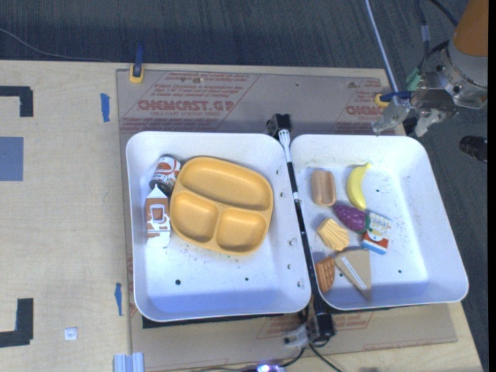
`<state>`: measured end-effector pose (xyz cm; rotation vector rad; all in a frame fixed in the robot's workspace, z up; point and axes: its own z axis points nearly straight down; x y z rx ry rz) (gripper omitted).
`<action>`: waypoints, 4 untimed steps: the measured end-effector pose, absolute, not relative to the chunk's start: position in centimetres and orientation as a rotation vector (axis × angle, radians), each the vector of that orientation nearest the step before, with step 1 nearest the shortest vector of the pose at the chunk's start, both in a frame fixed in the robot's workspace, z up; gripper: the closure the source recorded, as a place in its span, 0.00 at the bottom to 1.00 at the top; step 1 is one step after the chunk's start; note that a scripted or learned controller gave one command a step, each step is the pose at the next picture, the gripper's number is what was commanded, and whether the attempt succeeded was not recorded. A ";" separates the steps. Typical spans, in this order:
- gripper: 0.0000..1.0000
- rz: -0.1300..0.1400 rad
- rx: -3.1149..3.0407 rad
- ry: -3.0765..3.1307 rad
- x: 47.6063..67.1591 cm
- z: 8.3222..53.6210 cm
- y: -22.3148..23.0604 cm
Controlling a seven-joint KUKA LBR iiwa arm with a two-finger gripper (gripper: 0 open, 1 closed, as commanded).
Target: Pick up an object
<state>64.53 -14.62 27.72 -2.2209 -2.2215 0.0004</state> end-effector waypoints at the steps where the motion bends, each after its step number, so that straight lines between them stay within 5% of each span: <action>1: 0.00 0.004 -2.220 -2.218 66.0 14.7 -18.0; 2: 0.00 -0.002 -2.222 -2.223 58.9 9.2 -17.3; 3: 0.00 -0.010 -2.230 -2.231 52.4 9.0 -16.6; 4: 0.00 -0.012 -2.235 -2.234 48.4 9.0 -10.8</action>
